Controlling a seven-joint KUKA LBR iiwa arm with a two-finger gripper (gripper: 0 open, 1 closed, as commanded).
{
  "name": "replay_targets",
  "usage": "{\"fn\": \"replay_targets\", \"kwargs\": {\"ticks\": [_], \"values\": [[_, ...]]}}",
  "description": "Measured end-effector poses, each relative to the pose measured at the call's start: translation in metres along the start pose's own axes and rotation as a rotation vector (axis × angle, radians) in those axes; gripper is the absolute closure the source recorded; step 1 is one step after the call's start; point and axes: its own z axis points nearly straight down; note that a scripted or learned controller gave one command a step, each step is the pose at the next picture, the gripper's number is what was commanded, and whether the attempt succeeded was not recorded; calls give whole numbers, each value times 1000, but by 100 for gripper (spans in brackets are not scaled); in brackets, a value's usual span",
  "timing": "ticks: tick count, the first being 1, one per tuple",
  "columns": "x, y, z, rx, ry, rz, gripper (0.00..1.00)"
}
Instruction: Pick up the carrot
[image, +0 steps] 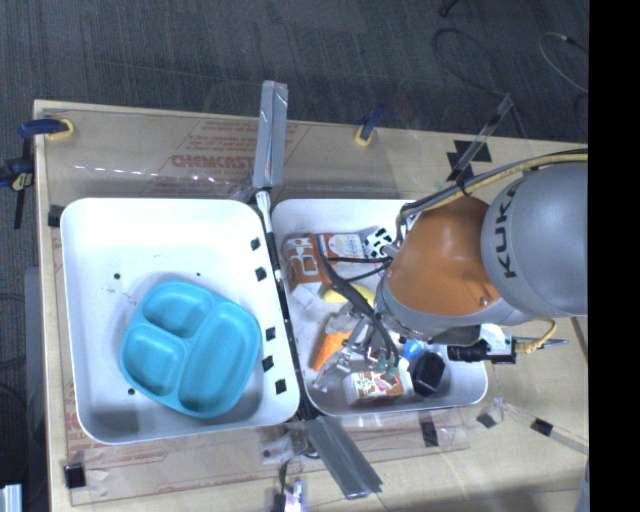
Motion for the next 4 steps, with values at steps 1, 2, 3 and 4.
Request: {"fn": "replay_targets", "kwargs": {"ticks": [1,2,3,4], "values": [[-40,26,35,17,-3,-76,0],[-38,31,29,9,1,-79,100],[-42,29,27,11,-9,-76,0],[-40,31,20,11,0,-81,100]]}}
